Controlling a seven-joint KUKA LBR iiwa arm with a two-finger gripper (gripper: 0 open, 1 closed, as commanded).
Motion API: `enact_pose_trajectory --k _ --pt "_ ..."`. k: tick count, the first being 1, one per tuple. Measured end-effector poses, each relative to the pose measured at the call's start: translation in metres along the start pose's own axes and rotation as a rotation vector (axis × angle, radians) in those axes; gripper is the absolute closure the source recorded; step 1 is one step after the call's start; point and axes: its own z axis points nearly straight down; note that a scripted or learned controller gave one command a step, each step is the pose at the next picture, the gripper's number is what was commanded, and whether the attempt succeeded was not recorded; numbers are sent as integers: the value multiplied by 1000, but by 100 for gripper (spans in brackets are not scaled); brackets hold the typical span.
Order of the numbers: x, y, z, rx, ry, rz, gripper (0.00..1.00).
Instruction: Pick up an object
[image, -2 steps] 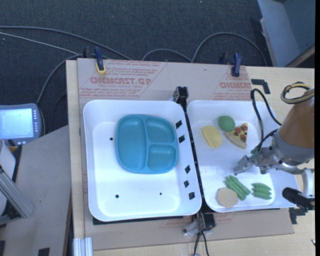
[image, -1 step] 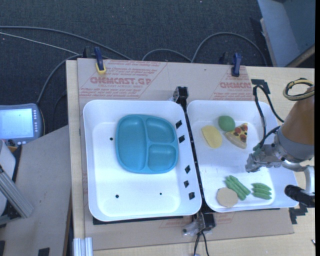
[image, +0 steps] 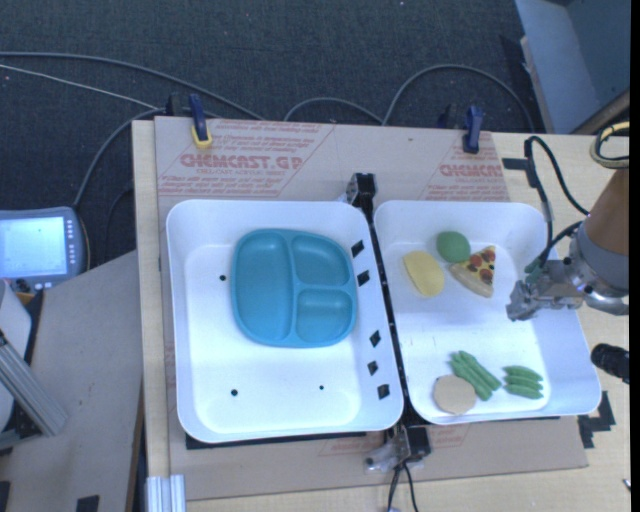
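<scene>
My gripper (image: 527, 297) hangs over the right part of the right bin (image: 566, 352), a short way right of a pizza slice (image: 476, 270). Beside the slice lie a green round piece (image: 452, 245) and a yellow piece (image: 424, 273). Toward the bin's front lie two green bean pods (image: 474, 373) (image: 523, 380) and a tan round cookie (image: 454, 394). I see nothing held by the gripper.
The left bin (image: 200, 330) holds a blue divided plate (image: 295, 287). A black-marked divider (image: 375, 290) runs between the bins. Blue clamps (image: 200, 125) (image: 472, 128) pin the board at the back. The arm's cables (image: 545, 190) loop above the right bin's far corner.
</scene>
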Motion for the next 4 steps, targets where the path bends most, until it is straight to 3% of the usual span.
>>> enact_pose_trajectory --k 2,4 --pt "4 11 -98 3 0 0 100" --pt "118 39 -67 11 3 -3 100"
